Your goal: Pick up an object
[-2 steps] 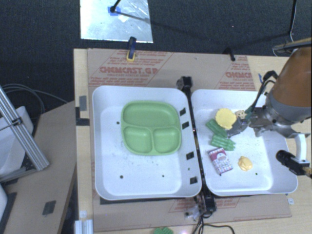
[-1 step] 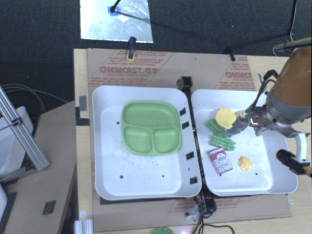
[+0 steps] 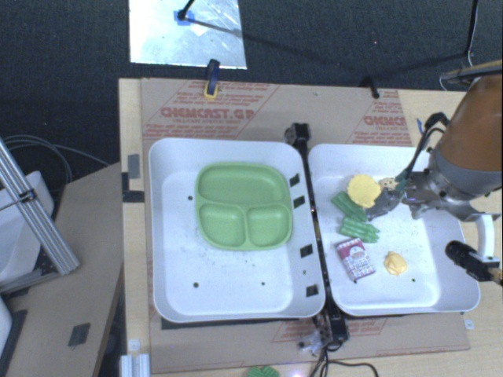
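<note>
Camera view: the arm (image 3: 471, 144) is cut off at the right edge of the frame, and its gripper (image 3: 387, 203) is small and dark against the right bin (image 3: 440, 289); whether the fingers are clenched or released cannot be told. Its tip sits just beside a yellow round object (image 3: 363, 189) and green pieces (image 3: 354, 218) in that bin's left half. Lower in that bin lie a small pink-red box (image 3: 355, 258), print unreadable, and a yellow lump (image 3: 395, 263). The left bin (image 3: 169, 289) holds a green divided plate (image 3: 242, 206). Both bins rest on a brown surface (image 3: 236, 108) printed "CHEMCAST GP". Dark carpet lies behind.
</note>
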`<state>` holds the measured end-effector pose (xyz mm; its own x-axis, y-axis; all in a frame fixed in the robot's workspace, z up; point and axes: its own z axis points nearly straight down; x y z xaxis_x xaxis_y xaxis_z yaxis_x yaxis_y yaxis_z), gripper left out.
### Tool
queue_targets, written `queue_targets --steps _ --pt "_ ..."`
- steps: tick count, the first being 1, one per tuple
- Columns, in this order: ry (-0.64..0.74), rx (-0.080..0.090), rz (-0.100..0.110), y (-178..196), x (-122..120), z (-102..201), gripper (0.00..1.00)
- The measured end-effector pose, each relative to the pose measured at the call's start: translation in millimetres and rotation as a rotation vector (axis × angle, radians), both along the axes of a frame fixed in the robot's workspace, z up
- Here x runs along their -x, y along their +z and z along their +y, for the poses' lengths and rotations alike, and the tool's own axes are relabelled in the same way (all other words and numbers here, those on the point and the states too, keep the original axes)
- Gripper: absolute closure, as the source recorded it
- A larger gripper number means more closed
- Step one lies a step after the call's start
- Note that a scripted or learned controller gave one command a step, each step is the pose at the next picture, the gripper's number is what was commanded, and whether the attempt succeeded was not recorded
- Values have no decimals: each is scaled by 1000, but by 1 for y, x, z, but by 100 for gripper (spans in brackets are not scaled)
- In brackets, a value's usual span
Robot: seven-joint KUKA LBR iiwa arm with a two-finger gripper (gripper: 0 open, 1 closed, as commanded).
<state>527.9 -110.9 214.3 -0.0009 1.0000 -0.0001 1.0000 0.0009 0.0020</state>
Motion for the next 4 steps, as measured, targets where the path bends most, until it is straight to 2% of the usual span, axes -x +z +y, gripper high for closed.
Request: queue_targets --steps 3,4 --pt "0 0 0 0 0 0 0" --pt "-1 -1 4 -42 -4 -3 0"
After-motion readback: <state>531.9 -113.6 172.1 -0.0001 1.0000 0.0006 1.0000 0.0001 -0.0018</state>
